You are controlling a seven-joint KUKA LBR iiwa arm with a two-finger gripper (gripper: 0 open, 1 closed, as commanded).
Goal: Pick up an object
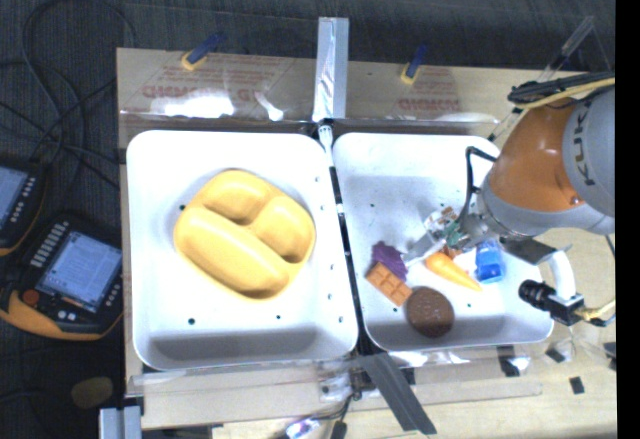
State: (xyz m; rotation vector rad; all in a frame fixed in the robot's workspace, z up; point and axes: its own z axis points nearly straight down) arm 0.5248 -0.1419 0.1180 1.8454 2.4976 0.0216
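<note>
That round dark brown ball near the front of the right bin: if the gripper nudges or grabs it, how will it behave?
The round dark brown ball looks nearly spherical, so a nudge would probably send it rolling. It lies close beside the orange waffle-like block, which may stop it on that side. Its surface looks matte and slightly textured, so likely not slippery, though curved sides could squirt out of the gripper.

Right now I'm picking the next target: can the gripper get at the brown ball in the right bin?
Probably yes: the brown ball lies uncovered near the front wall, close to the gripper, though the waffle piece touches it.

bench (150,67), two white bins (150,327) side by side
</note>
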